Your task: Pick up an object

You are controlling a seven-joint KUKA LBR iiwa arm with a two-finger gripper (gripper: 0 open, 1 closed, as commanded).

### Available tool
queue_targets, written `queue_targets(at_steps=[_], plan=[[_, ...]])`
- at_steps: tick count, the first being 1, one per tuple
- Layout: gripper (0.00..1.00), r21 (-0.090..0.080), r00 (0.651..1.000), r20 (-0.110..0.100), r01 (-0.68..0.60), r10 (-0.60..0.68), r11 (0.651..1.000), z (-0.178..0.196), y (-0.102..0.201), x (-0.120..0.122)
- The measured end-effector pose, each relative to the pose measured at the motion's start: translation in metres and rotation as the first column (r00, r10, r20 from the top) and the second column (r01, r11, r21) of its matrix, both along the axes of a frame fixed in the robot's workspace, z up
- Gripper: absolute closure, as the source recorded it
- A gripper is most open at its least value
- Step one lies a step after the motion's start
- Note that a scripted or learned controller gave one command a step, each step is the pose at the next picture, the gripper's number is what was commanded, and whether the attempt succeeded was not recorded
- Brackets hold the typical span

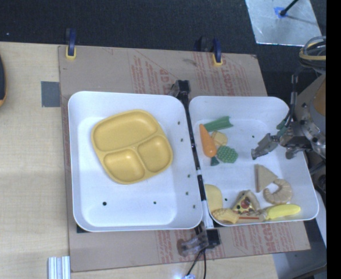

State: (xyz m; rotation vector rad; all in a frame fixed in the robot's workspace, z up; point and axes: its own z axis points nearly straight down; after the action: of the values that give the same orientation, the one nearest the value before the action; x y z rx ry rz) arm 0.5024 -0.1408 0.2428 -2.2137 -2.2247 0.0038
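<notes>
**Bench stock: two bins, one gripper**

Gripper [275, 144]: over the right bin's [240, 104] right side, fingers spread apart, nothing between them.
Just left of gripper: green toy [226, 154], carrot [207, 140], green strip [218, 123].
Just below gripper: tan wedge [264, 175], croissant [277, 191], banana [282, 211], pizza slice [245, 204].
Far left of gripper: left bin [89, 208] holding a yellow divided plate [131, 146].

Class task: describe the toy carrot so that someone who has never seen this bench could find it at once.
Start at the right-hand white bin and go to its upper left part, beside the wall shared with the other bin. The carrot lies there, the only orange piece, long and tapered among green neighbours.
</notes>
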Motion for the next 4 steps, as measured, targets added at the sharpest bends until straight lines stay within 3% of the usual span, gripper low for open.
queue_targets(at_steps=[1,2,3,4], plan=[[0.0,0.002,1.0,-0.012,0.003,-0.003,1.0,-0.13,-0.031,-0.025],[0.0,-0.009,1.0,0.012,-0.001,0.001,1.0,-0.147,-0.012,0.021],[0.0,-0.007,1.0,0.018,-0.004,0.004,1.0,-0.145,-0.006,0.129],[0.0,-0.006,1.0,0.015,-0.003,0.003,1.0,-0.145,0.041,0.159]])
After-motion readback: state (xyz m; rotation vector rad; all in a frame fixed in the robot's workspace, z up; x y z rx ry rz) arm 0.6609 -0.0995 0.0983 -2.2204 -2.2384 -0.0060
